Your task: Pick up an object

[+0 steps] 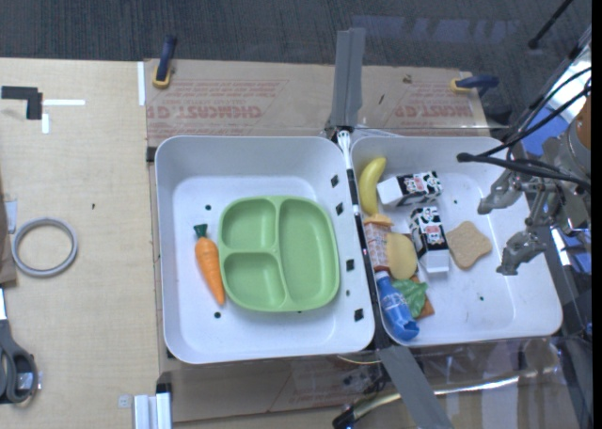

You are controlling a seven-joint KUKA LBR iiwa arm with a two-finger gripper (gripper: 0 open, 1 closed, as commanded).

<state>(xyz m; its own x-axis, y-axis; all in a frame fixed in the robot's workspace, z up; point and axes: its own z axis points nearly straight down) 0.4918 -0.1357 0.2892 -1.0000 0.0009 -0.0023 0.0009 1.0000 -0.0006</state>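
Beside the bread slice, two milk cartons, banana.

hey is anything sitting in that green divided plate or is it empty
Empty. All three compartments of the green divided plate show bare green. The carrot lies beside it on the floor of the left bin, outside the plate's rim.

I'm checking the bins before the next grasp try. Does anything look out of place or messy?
Nothing looks spilled or broken. The carrot lies beside the green divided plate, not in it. In the right bin, most items crowd against its left wall, with the blue bottle lying on its side.
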